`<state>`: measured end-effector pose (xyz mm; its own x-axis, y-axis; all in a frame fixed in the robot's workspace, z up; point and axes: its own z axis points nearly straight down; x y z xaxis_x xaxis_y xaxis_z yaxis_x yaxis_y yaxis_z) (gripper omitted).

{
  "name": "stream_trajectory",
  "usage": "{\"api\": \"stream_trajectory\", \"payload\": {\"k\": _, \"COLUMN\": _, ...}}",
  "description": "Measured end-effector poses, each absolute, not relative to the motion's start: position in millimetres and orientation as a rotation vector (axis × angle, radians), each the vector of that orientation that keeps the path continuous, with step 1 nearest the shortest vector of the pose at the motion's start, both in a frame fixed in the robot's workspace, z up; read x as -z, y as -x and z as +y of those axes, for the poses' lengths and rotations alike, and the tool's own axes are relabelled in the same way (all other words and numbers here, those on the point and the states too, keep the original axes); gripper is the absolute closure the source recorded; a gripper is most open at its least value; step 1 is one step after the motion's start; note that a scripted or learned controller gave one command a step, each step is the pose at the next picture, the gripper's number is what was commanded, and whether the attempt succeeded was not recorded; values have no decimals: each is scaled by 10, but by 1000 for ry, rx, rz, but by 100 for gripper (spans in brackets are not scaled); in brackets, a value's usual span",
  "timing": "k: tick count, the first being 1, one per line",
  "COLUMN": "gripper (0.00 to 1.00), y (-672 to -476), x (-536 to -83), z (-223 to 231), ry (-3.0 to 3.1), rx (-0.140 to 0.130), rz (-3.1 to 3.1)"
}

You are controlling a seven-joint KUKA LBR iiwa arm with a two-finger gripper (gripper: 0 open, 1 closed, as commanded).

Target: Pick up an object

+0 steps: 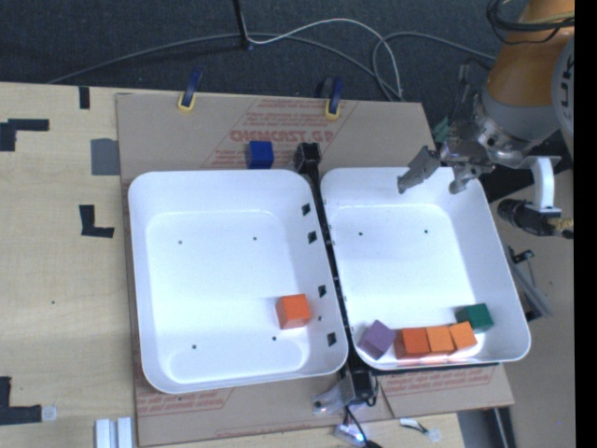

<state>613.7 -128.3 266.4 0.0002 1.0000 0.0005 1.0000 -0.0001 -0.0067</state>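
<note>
Camera view: the gripper (434, 177) hangs above the right bin's (496, 234) far edge, jaws spread apart with nothing between them. An orange cube (293, 311) sits in the left bin (149, 250); purple, orange and green blocks (429, 337) line the right bin's near wall.

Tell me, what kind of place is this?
Most likely a robotics lab test bench. A robot arm reaches over two white bins holding small coloured blocks, with cardboard clamped underneath and loose cables trailing behind.
</note>
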Motion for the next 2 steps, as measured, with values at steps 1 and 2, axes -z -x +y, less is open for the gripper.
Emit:
{"api": "stream_trajectory", "payload": {"k": 1, "gripper": 0, "y": -6148, "x": -2699, "z": -1281, "ry": 2221, "rx": 0, "rz": -2222}}
{"api": "stream_trajectory", "payload": {"k": 2, "gripper": 0, "y": -6045, "x": -2178, "z": -1241, "ry": 2218, "rx": -5, "rz": -2219}}
